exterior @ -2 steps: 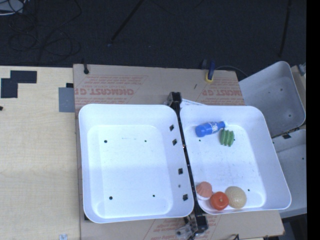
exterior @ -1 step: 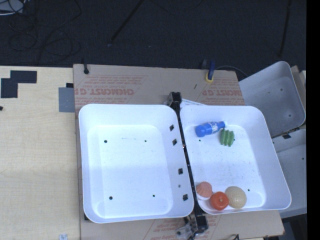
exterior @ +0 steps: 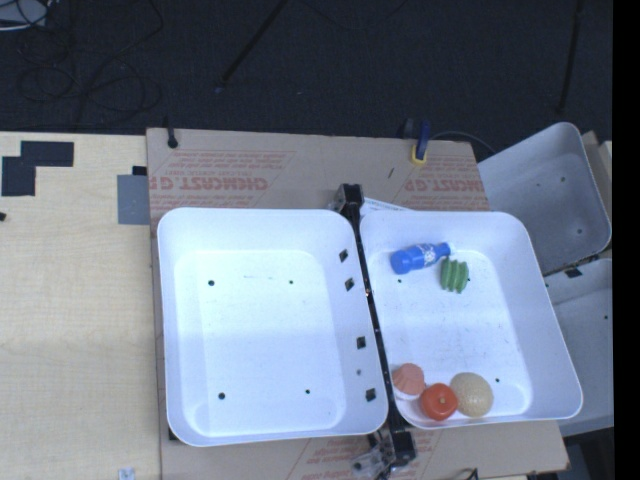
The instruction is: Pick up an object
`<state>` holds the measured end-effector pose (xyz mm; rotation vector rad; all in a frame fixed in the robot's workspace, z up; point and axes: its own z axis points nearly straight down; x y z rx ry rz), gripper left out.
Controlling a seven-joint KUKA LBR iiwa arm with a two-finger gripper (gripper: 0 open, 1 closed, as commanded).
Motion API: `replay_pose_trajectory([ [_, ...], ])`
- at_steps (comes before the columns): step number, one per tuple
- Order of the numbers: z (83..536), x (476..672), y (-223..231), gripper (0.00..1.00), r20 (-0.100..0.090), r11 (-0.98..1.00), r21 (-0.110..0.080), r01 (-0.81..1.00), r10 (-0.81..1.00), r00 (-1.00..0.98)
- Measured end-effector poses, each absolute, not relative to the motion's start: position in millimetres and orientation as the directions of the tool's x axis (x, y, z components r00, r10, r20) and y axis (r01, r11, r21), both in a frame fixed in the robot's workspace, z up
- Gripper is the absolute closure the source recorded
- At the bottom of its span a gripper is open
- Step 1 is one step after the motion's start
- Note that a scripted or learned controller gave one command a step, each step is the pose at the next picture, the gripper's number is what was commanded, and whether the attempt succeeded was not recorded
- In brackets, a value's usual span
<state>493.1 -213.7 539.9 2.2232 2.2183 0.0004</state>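
Lying slantwise in our right bin [exterior: 520, 268], the blue bottle [exterior: 418, 257] points right and up; jaws' state we cannot tell.

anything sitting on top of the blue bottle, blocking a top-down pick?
Nothing visible does. The blue bottle lies flat in the right bin, uncovered from above. The green item lies just beside its cap end, close but not on it.

I see two smooth white plastic bins [exterior: 255, 233] on printed brown cardboard [exterior: 300, 173], beside pale matt wood-grain bench top [exterior: 70, 308].
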Motion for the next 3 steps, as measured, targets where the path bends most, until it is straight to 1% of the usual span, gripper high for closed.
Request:
replay_pose_trajectory([
  [1,537,499.1,-213,0.0,-0.001,0.003,-0.002,1.0,1.0,-0.003],
  [2,538,475.2,-213,0.0,0.001,0.0,-0.003,1.0,1.0,0.0],
  [3,547,477.0,-213,1.0,0.001,0.003,-0.004,1.0,1.0,-0.003],
])
